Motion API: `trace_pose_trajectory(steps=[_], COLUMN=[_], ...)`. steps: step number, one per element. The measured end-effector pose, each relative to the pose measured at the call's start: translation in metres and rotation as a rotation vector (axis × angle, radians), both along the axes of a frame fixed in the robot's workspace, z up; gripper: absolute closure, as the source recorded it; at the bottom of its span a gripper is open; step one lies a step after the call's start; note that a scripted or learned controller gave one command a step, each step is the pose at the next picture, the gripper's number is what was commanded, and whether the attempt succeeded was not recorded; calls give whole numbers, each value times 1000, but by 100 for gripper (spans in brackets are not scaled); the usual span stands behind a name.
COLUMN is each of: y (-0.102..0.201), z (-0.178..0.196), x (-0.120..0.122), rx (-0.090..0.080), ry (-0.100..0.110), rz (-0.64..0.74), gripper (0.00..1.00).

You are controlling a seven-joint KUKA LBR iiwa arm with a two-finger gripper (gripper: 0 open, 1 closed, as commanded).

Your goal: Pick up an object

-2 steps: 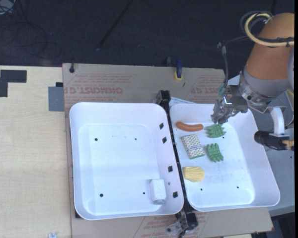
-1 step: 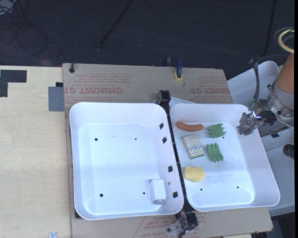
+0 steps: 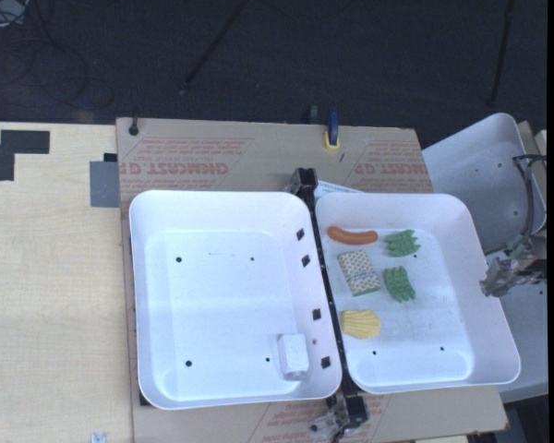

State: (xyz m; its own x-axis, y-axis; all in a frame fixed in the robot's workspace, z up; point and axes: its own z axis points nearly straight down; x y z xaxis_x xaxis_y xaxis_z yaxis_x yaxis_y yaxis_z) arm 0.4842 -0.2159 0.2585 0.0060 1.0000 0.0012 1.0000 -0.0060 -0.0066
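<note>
The right bin (image 3: pixel 462 358) holds an orange-red sausage (image 3: pixel 352 236), two green leafy pieces (image 3: pixel 402 242) (image 3: pixel 400 283), a checked tan block (image 3: pixel 358 271) and a yellow corn-like piece (image 3: pixel 360 323). A white block (image 3: pixel 293 354) lies in the near right corner of the left bin (image 3: pixel 166 247). My gripper (image 3: pixel 500 278) sits just outside the right bin's right rim, small and dark against the background, well clear of all the objects. Nothing is seen in it.
A black divider clamp (image 3: pixel 307 181) joins the two bins at the far side, and another (image 3: pixel 343 413) at the near side. A grey plate (image 3: pixel 480 160) rises at the far right. Cardboard (image 3: pixel 222 160) lies under the bins.
</note>
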Motion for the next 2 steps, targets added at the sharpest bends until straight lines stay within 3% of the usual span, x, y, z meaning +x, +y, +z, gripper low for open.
trace_pose_trajectory(steps=[1,2], y=[2,75], z=[101,50], x=[51,35], rx=[-6,3], ry=[-17,1], rz=[10,12], gripper=[100,100])
